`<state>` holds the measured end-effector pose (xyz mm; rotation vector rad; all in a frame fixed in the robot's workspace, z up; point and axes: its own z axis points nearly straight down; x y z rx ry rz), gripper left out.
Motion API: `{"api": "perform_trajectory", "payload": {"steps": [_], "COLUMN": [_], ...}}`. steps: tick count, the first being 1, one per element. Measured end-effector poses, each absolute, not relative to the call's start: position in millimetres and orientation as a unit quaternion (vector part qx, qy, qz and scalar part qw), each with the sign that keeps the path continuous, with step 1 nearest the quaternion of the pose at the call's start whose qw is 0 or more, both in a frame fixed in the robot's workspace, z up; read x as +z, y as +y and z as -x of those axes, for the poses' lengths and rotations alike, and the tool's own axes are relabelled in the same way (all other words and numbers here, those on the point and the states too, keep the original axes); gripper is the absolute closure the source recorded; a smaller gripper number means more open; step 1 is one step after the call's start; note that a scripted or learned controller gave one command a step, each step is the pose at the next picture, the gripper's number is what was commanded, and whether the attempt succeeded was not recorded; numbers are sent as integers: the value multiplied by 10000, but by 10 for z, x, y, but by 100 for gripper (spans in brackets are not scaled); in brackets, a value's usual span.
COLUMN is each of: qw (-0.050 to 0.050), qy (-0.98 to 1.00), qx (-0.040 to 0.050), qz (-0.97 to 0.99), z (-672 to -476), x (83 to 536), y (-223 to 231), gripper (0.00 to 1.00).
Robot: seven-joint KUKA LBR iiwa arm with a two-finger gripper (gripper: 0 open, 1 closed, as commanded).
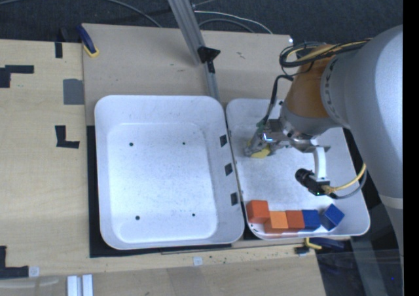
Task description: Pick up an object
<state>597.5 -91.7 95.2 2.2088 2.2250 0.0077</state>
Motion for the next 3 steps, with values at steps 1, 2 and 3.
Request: {"api": "perform_trajectory", "payload": {"steps": [1,2,3], "qw": [10,8,-19], "qy": [7087,7110,7091], "qx": [19,29,-20], "qz": [-7055,-7031,-7051], "z": [-5664,-6059,-6591], "x": [1962,2544,1867], "y": [-572,294,778], "gripper": [100,100,100]}}
